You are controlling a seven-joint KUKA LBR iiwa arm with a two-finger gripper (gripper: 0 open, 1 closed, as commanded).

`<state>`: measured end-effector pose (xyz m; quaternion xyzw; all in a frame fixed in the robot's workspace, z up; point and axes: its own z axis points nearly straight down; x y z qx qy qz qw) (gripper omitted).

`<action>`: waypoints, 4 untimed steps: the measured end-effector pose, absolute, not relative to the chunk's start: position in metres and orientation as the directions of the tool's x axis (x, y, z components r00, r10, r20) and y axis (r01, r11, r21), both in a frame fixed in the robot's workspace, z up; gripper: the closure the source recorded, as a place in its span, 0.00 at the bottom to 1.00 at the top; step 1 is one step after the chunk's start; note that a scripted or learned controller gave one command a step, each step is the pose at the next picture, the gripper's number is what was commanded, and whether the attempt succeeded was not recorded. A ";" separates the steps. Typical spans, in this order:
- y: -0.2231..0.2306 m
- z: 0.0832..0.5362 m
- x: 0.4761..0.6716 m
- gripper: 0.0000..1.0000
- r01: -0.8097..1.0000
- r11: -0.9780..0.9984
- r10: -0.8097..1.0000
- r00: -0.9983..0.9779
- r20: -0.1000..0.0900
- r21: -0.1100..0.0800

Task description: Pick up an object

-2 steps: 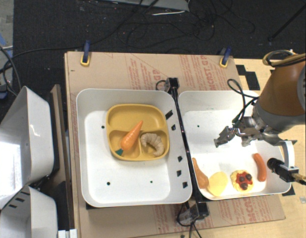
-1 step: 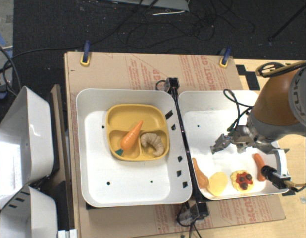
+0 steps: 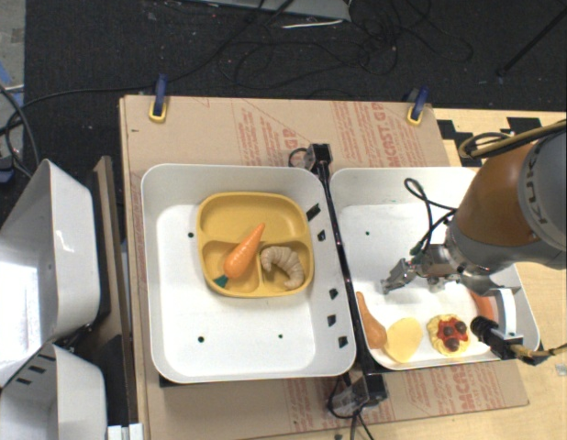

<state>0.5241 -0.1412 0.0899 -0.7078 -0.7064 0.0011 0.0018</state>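
Nearest the camera, along the front wall of the right bin (image 3: pixel 430 183), a pizza (image 3: pixel 450 333), a pale yellow disc (image 3: pixel 404 338) and an orange wedge (image 3: pixel 371 321) are lying in a row, the wedge leaning against the divider. A red piece (image 3: pixel 486 306) is peeking out behind the pizza. The gripper (image 3: pixel 394 280) is hovering just above them over bare floor, fingers apart, clasping nothing. Farther left, the left bin (image 3: pixel 173 337) is holding a yellow tray (image 3: pixel 251 204) with a carrot (image 3: pixel 244 251) and a curled shrimp (image 3: pixel 283 264) sitting in separate compartments.
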 end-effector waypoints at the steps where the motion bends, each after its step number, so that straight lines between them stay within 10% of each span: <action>1: -0.141 0.102 0.525 1.00 1.000 -0.003 1.000 0.003 0.000 0.000; 4: -0.156 0.248 0.529 1.00 1.000 0.003 1.000 -0.003 -0.002 0.006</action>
